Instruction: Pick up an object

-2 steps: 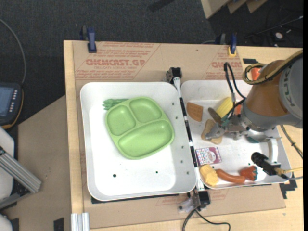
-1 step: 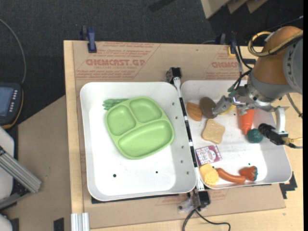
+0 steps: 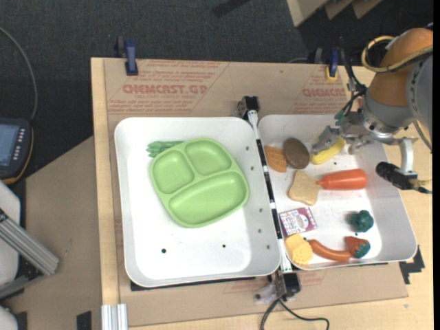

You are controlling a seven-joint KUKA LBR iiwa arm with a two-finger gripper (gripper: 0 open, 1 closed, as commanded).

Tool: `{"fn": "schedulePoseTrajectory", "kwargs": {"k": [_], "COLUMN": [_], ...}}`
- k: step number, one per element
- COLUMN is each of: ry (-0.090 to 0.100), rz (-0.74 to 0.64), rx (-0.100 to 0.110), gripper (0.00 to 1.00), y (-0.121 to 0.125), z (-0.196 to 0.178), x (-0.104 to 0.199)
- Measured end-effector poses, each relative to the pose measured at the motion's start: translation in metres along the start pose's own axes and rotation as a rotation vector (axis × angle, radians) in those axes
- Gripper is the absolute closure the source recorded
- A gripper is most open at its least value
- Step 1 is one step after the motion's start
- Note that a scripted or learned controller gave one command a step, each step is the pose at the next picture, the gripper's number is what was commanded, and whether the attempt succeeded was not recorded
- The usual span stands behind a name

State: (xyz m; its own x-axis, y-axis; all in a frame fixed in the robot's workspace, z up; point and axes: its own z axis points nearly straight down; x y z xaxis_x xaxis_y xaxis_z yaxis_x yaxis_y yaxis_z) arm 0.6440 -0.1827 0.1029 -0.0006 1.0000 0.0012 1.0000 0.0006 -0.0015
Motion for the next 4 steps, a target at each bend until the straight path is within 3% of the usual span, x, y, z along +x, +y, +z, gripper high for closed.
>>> {"fn": "schedulePoseTrajectory", "kwargs": {"k": [1,2,3,4], "ry": [0.002,-0.003,0.003,-0.001], "rz": [-0.001,-0.003,-0.007,-0.006], "rx": [0.0,-0.006,0.001,-0.013], "gripper": [0.0,1.0,1.0,1.0], "y": [0.024,0.024,0.023,0.02], "z": [0.017,0.006,0.019,-0.089], "x": [-0.024,-0.024,0.061,0.127]}}
